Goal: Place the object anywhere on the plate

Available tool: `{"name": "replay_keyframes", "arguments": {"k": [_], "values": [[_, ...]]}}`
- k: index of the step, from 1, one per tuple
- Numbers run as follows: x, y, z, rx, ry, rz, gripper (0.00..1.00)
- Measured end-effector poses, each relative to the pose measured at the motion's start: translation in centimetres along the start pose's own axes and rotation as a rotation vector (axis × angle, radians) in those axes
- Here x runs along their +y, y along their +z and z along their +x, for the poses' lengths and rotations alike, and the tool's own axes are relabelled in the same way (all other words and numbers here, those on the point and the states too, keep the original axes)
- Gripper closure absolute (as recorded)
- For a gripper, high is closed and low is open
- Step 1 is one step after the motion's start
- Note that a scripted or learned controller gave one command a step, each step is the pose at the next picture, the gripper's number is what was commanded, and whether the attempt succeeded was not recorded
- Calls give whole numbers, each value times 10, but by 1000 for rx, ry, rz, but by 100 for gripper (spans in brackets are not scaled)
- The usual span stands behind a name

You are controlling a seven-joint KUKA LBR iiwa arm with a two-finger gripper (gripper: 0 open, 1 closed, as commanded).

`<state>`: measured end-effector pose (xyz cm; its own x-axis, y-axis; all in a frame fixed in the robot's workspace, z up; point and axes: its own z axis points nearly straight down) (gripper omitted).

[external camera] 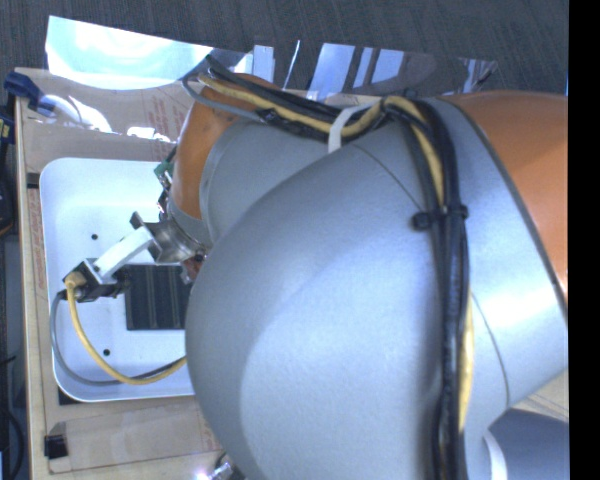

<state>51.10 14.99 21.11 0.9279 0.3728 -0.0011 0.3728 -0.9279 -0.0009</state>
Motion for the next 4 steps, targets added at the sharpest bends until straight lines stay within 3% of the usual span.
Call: {"name": "replay_keyframes", "arguments": {"k": [1, 2, 3, 4], "values": [[62, -11, 17, -3, 33, 3, 100], [76, -12, 75, -2, -540, 3, 100], [98, 20, 103, -3, -1053, 6, 100], [118, 20, 47, -1, -1113, 4, 100]]}}
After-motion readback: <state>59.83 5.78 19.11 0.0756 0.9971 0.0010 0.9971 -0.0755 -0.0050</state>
